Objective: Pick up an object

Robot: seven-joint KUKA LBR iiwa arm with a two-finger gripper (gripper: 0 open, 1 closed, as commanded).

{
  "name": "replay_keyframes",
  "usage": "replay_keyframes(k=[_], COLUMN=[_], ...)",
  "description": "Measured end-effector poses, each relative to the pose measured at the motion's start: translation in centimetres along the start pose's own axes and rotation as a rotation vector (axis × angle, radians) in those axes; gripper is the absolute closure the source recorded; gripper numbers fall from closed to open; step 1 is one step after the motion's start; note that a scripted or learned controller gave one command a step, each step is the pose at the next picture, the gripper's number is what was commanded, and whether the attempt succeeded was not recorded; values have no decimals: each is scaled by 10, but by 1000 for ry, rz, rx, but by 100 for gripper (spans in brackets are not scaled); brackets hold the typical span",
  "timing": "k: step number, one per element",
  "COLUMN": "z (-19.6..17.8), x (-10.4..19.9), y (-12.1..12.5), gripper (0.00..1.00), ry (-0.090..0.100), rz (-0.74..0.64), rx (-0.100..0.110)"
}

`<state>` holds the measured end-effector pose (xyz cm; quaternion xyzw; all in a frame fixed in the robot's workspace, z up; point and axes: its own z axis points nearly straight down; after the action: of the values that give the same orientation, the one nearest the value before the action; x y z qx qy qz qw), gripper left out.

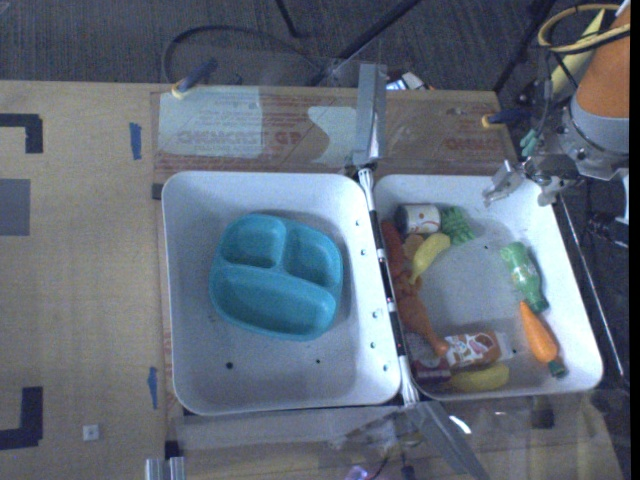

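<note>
The right bin holds toy food. There is a green bottle, an orange carrot, a yellow banana, a second yellow piece, a red-labelled bottle, a small can and a green leafy piece. Reddish-orange long pieces lie along the bin's left wall. My gripper hangs over the bin's back right corner, above and apart from the objects. It is open, with nothing between its fingers.
The left bin holds a blue divided plate. A metal divider stands behind the seam between the bins. Cables and yellow hoses hang near the arm at the top right.
</note>
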<state>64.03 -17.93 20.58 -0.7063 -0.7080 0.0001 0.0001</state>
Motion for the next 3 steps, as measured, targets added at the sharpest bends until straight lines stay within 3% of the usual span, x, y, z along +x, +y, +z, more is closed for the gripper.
replay_keyframes(k=[1, 2, 3], z=[0, -11, -45], x=[0, 1, -7], y=[0, 1, 8], gripper=[0, 100, 100], ry=[0, -2, -2], rz=[0, -3, 100], rx=[0, -4, -4])
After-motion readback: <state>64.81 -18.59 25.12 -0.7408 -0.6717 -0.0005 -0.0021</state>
